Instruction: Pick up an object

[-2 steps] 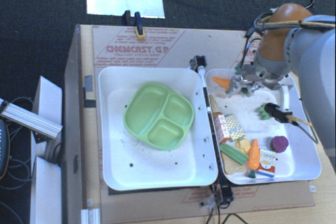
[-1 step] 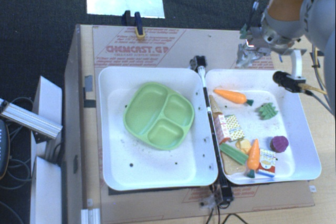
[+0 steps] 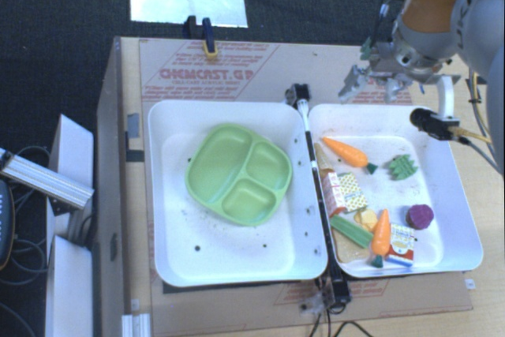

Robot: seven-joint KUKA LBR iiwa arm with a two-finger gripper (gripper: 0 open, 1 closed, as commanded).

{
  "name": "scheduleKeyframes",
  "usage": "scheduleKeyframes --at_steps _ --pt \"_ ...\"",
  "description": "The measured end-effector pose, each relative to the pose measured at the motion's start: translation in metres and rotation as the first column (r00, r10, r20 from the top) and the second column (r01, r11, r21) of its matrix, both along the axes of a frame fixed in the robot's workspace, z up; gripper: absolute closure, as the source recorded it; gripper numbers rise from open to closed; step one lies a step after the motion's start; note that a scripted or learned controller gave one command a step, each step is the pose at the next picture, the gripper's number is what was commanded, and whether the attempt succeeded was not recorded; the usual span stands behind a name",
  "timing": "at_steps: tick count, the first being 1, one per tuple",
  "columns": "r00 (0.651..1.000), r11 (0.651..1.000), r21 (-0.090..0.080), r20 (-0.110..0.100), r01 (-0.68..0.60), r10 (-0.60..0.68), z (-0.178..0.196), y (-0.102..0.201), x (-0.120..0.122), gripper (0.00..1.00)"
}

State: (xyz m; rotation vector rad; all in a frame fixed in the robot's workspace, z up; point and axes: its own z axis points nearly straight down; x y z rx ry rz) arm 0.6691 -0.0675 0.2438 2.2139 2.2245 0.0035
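Lying loose in the right-hand bin are the candidates for picking: a carrot near the far left corner, a green leafy piece just to its right, a purple round piece toward the right wall, a second small carrot standing over a red-and-white packet, a green stick and a patterned box along the divider. Nothing is being held. The gripper is hovering above the bench beyond the far rim of that bin, fingers spread apart with nothing between them. By my reading, the approach step is in hand, with no object chosen yet. The next move is calling for travel forward over the bin, then descent onto one well-separated item; the purple piece or the far carrot look easiest. The left-hand bin is carrying a green divided plate.
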Motion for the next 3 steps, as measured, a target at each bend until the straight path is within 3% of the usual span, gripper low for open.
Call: scheduleKeyframes --at_steps 1,2,3 --pt "1.0 1.0 0.0 -0.001 0.002 -0.002 -0.149 -0.03 -0.054 0.0" --pt "1.0 1.0 0.0 0.001 0.002 -0.002 -0.139 -0.03 -0.054 1.0" --pt "1.0 1.0 0.001 -0.001 0.001 -0.001 -0.059 0.01 -0.107 1.0"
